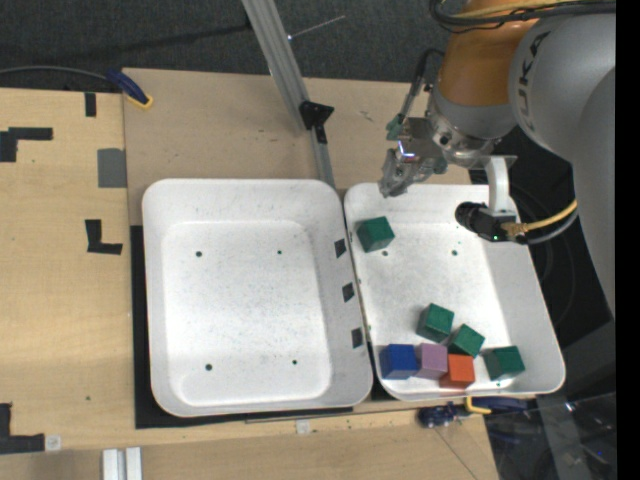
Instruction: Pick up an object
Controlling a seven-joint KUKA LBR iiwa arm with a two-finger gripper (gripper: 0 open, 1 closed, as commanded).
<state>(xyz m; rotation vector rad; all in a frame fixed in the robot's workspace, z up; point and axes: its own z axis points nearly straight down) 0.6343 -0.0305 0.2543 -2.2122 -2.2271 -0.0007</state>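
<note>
A green cube (375, 234) lies alone near the far left corner of the right bin (520, 268). My gripper (396, 183) hangs over that bin's far edge, just above and to the right of this cube, with nothing seen between its fingers. At the bin's near end sits a cluster of cubes: green ones (436, 322) (467, 341) (504, 362), a blue one (400, 360), a purple one (433, 359) and an orange one (460, 370).
The left bin (160, 268) stands beside the right one, with a shared raised rim between them. A grey metal bar (280, 48) slants down from the top to the bins' far edge. The arm's bulk fills the upper right.
</note>
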